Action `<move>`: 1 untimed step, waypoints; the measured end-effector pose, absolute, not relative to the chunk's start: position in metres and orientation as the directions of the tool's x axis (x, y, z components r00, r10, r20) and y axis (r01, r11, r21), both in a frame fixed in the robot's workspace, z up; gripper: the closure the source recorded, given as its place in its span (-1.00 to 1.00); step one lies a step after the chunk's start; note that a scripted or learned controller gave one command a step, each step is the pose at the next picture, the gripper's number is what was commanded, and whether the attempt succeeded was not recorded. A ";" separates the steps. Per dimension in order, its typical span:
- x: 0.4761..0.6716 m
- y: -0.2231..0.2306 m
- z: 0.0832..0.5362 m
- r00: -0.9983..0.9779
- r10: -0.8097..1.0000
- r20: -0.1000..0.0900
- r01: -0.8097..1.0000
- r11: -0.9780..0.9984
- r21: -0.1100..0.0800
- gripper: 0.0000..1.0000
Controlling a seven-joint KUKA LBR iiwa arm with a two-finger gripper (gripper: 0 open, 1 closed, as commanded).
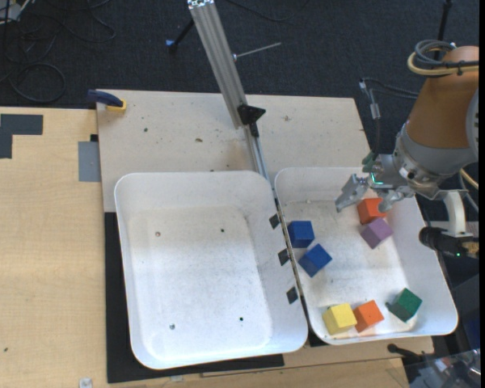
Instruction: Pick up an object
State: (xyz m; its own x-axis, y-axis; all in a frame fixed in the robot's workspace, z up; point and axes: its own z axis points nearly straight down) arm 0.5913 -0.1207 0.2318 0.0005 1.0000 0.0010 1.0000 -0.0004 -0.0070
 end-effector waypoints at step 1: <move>0.592 -0.113 0.171 0.001 1.000 0.002 1.000 -0.001 -0.013 -1.00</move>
